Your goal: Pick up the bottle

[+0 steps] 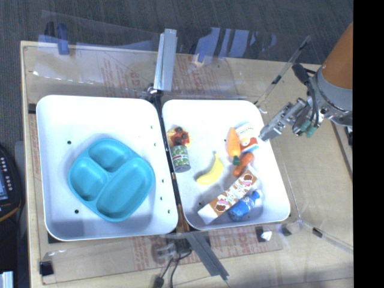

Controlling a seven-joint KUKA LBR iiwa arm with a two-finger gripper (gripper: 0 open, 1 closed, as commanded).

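The bottle [179, 155] is small, with a green label and a dark red top. It lies at the left side of the right bin [198, 110], close to the divider between the bins. My gripper [271, 129] hangs over the right rim of that bin, well to the right of the bottle and apart from it. Nothing shows in its grasp.
A yellow banana [210, 171], an orange carrot-like toy [233, 143], a small white and blue carton [245, 131], a long patterned box [229, 197] and a blue object [245, 209] fill the right bin's right half. A blue divided plate [111, 177] sits in the left bin [54, 116].
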